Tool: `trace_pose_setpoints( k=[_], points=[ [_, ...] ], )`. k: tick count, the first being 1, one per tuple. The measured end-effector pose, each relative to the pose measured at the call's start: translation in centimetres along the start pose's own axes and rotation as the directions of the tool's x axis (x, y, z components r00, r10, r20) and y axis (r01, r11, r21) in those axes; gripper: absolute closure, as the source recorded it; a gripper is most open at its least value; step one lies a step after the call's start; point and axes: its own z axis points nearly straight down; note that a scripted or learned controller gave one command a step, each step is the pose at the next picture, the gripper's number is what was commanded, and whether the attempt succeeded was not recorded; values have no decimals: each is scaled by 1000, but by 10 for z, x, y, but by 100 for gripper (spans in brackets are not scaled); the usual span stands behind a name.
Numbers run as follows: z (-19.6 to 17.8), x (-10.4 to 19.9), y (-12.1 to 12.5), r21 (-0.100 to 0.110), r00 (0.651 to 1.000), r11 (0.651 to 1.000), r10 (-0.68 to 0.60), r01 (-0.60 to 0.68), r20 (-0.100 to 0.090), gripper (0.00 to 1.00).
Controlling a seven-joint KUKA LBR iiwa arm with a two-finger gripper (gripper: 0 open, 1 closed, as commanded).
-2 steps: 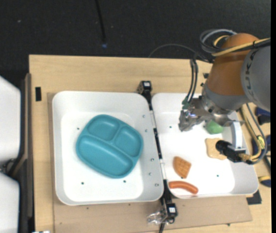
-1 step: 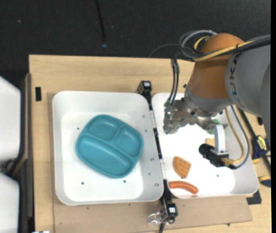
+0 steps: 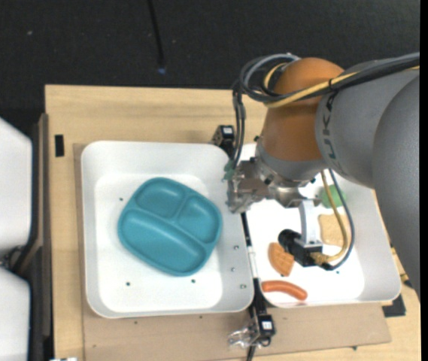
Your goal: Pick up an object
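1. The pincer hangs at the end of the grey arm, below the orange band. It sits over the inner rims where the two bins meet, near the top of that seam.
2. Pincer state: from this high slant I cannot tell whether it is open or closed. Nothing can be seen gripped in it.
3. The left bin holds a teal divided plate. The plate lies flat near the middle, just left of the pincer and apart from it.
4. The right bin holds the small things. An orange-brown pastry-like piece lies near the inner wall. A red sausage-shaped piece lies by the near rim. A tan square piece and a green piece lie partly under the arm.
5. Writing: dark lettering runs down the grey arm casing beside the orange band, too skewed to read.
6. Edges and room: white floor shows all round the plate. The small things crowd the near half of the right bin, under the wrist. The wooden bench frames both bins.
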Motion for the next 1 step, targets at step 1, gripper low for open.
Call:
trace_pose_setpoints(
  k=[1],
  points=[
    [3,49,-15,1,1000,1000,0,0,0,100]
  ],
)
